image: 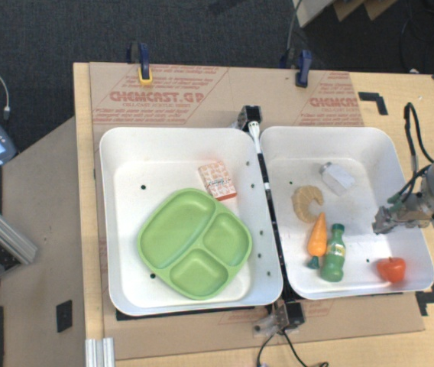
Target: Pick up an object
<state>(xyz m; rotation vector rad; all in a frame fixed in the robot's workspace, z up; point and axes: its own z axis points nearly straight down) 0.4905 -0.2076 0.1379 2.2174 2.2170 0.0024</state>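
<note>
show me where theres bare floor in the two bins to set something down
Left bin: a bare strip along the far wall, beyond the green divided plate and left of the small carton. Right bin: bare floor between the grey block and the gripper. Crowded: the near middle, where cookie, carrot and green bottle cluster, tomato nearby.

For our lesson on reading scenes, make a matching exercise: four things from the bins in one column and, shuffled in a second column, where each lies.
Things:
1. green plate
2. carrot
3. red object
4. small printed box

Places:
A. right bin, near its front right corner
B. left bin, just behind the plate
C. left bin, across its middle and front
D. right bin, touching the green bottle

Pairs: 1-C, 2-D, 3-A, 4-B
</note>
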